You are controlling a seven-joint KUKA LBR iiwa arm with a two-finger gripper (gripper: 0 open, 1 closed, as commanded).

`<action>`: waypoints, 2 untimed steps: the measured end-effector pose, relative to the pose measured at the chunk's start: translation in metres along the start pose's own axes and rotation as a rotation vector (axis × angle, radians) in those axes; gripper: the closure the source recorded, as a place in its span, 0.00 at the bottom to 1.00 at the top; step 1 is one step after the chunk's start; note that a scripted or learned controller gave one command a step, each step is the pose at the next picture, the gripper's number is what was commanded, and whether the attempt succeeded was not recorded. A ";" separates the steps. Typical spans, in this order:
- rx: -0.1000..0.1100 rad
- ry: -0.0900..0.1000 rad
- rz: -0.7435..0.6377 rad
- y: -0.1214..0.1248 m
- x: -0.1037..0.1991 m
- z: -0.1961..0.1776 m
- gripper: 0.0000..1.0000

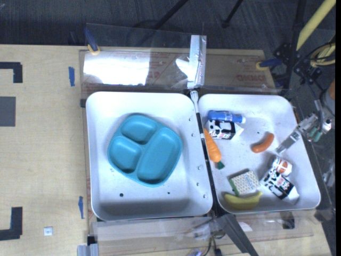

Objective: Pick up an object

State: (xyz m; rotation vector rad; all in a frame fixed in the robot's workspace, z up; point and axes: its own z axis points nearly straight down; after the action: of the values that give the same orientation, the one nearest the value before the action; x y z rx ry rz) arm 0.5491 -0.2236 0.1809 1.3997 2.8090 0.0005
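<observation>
The right bin (306, 196) holds several small objects. A blue tube (225, 116) lies at the back beside a cow-patterned box (221, 129). An orange carrot (213, 148) lies along the left wall. A reddish sausage (262, 142) sits in the middle. At the front are a checkered block (245, 182), a yellow banana (242, 199) and a cow-patterned carton with a red top (278, 178). My gripper (292, 139) hangs over the bin's right side, just right of the sausage and above the carton, with nothing seen in it.
The left bin (101, 196) holds a blue divided plate (145, 149). A clear plastic wall with a taped post (197, 60) stands behind both bins. Cables and stands crowd the far right beyond the bench.
</observation>
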 end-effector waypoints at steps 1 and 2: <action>-0.002 -0.003 -0.143 0.072 -0.018 0.084 0.00; -0.001 0.001 -0.344 0.064 0.005 0.095 0.00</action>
State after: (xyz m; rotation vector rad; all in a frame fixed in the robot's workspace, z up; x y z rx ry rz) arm 0.5975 -0.1814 0.0861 0.8979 3.0076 0.0014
